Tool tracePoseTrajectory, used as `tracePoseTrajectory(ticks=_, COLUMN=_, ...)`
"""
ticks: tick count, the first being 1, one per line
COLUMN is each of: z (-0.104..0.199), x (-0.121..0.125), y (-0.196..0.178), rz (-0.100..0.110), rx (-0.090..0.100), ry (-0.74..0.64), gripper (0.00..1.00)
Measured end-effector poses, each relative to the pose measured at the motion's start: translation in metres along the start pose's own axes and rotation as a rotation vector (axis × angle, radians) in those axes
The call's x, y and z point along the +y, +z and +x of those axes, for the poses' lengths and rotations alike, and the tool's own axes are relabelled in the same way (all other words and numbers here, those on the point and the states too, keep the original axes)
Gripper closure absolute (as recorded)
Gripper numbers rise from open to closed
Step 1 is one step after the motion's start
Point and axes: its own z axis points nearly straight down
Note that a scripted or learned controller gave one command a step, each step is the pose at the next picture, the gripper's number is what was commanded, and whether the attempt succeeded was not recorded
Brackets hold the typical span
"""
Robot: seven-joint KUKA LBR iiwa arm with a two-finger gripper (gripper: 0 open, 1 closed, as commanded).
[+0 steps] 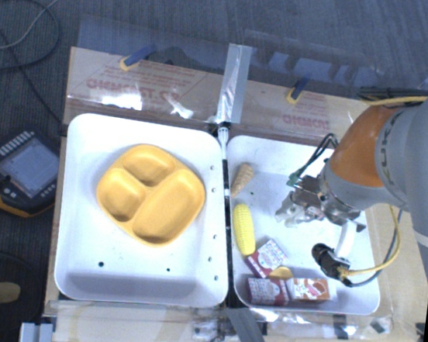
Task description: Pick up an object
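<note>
Yellow corn (244,229) lies along the right bin's (365,300) left wall, at nine o'clock from the gripper (296,210). It looks light, stiff and rounded, likely to roll, so a grip across its middle seems best. Reaching in from three o'clock, the arm (372,160) hangs over the bin, gripper pointing down; I cannot tell how its tips are set.

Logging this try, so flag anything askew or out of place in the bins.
Nothing looks spilled or damaged. The yellow divided plate lies skewed in the left bin; the cartons are piled against the right bin's near edge.
</note>
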Motion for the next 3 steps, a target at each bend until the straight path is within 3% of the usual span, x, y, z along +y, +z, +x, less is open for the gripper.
tracePoseTrajectory(ticks=1, z=0.000, x=0.000, y=0.000, rz=0.001, rx=0.000, ry=0.000, gripper=0.00)
tracePoseTrajectory(ticks=2, z=-0.007, x=-0.060, y=0.035, rz=-0.021, rx=0.000, ry=0.060, gripper=0.00)
tracePoseTrajectory(ticks=3, z=0.016, x=0.004, y=0.035, rz=-0.019, rx=-0.006, ry=-0.144, gripper=0.00)
